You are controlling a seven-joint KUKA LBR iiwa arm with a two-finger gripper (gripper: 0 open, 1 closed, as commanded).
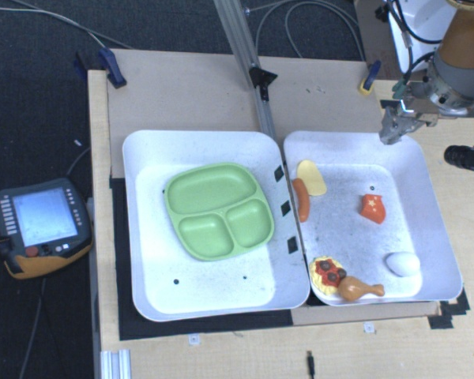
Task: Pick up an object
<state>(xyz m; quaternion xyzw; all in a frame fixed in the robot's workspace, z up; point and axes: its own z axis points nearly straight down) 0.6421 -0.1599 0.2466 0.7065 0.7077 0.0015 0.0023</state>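
Op: Gripper (393, 131) sits upper right of frame, over the right bin's (434, 212) far rim. I cannot tell its state; it carries nothing.

Log: Candidates?

Op: Red piece (372, 208), white egg (401, 264), drumstick (359, 289), sausage (302, 199) all lie in that bin. Pick not started; descent, grasp and lift remain.

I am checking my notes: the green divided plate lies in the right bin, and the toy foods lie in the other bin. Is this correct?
Not quite. The camera view shows the green divided plate in the left bin; the toy foods, such as the red piece and white egg, lie in the other bin, the right one.
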